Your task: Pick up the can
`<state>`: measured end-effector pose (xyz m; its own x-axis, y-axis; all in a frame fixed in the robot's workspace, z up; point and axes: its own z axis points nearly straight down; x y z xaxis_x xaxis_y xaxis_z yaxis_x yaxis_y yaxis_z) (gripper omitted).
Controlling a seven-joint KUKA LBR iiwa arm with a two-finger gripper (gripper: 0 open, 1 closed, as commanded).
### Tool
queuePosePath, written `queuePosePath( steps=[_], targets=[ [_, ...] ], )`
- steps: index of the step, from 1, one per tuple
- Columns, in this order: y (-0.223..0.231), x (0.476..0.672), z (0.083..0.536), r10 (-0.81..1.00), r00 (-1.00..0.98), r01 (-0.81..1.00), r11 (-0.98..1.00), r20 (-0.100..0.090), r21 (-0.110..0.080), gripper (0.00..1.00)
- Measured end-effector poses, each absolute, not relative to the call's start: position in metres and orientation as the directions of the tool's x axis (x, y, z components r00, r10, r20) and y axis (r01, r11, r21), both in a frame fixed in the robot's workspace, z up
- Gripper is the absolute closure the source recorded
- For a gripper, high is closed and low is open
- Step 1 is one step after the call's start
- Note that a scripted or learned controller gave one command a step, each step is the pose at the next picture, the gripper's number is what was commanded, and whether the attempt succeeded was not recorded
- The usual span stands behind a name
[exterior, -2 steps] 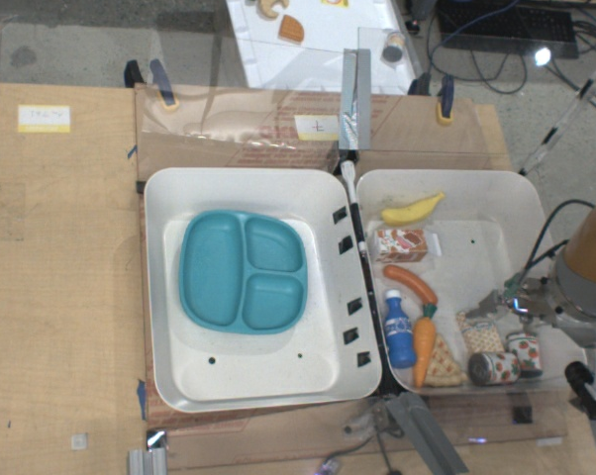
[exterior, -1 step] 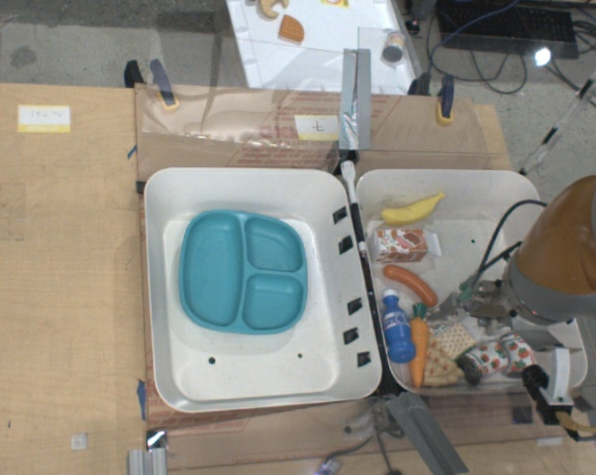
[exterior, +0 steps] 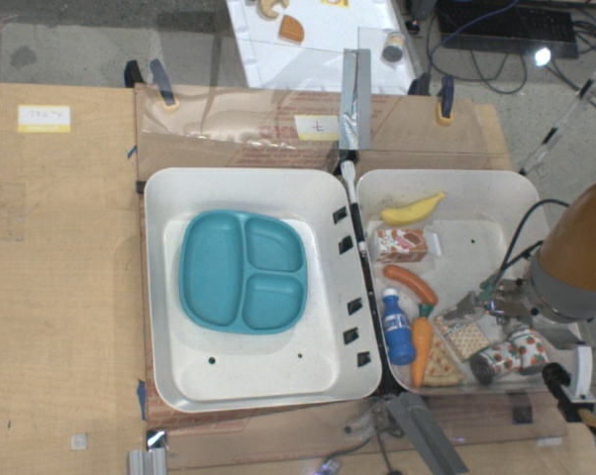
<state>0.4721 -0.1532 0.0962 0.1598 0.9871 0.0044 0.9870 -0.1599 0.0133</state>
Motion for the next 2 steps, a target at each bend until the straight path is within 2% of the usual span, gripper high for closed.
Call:
queuePosePath(
  steps=[1,2],
  targets=[
    [-0.091,0.472,0.096,0.988,0.152,0.988,-0.152,0.001,0.015,0.0],
    [-0.093,0.474,0.106,0.988,0.156,0.988,-0.156,-0.001,0.02,1.0]
  ],
)
